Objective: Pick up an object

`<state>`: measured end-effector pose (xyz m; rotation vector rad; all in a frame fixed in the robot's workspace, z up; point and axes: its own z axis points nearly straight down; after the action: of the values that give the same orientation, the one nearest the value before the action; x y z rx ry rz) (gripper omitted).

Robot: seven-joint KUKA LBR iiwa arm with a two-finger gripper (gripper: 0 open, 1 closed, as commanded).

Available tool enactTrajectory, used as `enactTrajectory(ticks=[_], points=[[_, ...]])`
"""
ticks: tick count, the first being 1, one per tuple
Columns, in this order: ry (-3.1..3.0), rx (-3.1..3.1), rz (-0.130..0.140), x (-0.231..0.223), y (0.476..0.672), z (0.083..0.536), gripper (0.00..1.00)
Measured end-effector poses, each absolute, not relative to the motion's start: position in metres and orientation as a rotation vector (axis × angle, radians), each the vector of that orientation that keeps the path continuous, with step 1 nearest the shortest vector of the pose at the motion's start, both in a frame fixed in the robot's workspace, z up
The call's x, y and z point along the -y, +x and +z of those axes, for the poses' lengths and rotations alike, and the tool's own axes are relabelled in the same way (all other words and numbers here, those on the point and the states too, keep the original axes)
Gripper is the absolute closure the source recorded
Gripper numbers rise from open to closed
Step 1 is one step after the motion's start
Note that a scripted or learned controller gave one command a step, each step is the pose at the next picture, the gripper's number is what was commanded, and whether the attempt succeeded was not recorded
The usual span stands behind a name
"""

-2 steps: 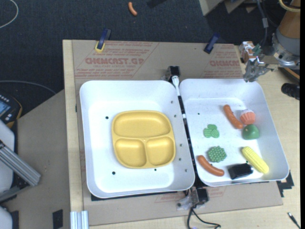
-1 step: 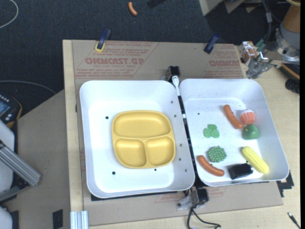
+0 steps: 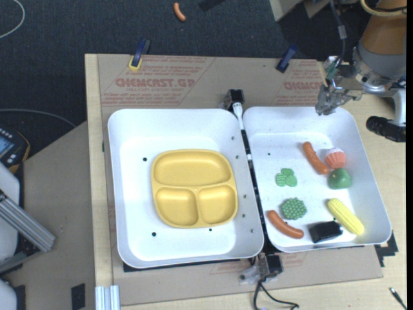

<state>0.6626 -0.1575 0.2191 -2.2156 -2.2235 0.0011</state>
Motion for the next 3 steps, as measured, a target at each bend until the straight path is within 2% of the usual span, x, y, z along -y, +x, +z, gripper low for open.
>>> enactTrajectory(ticks=[1, 2, 3], points=[[-2.213, 2.226, -0.001, 0.099, 0.65, 0.231, 1.0], [-2.212, 2.225, 0.0, 0.04, 0.641, 0.218, 1.0], [-2.223, 2.222, -0.001, 0.052, 0.643, 0.221, 1.0]])
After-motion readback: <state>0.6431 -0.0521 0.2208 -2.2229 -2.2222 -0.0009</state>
